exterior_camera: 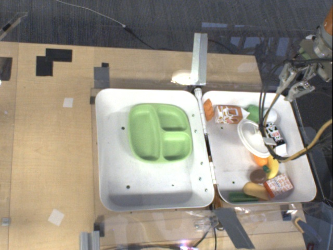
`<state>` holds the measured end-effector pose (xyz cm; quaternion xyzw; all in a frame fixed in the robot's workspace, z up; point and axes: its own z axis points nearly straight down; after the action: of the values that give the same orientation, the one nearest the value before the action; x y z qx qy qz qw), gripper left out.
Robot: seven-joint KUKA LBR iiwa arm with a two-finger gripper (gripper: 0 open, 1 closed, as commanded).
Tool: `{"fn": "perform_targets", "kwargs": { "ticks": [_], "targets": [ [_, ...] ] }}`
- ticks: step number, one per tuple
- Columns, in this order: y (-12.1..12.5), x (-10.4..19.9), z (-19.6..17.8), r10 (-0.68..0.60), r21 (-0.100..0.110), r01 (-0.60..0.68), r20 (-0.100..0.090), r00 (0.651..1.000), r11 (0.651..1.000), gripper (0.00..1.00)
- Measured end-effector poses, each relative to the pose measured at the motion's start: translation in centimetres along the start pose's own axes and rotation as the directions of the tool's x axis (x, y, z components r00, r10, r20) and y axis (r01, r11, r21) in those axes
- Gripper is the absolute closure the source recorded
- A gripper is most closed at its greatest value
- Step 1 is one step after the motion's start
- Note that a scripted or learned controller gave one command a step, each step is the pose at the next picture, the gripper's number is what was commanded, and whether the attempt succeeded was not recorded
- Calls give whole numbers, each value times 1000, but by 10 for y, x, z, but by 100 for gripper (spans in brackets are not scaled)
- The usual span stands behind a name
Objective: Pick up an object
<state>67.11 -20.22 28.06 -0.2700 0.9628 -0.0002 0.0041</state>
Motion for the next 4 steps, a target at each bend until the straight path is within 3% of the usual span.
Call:
{"fn": "perform_targets", "kwargs": {
  "ticks": [1,2,3,4],
  "targets": [
    [-2,1,-18,-317,2,317,1,949,949,100],
    [-1,-2,-31,-316,8,316,9,949,949,100],
    [14,29,2,-550,-2,550,-1,835,835,100],
    [14,26,-11,-549,6,549,4,836,836,100]
  ]
}}
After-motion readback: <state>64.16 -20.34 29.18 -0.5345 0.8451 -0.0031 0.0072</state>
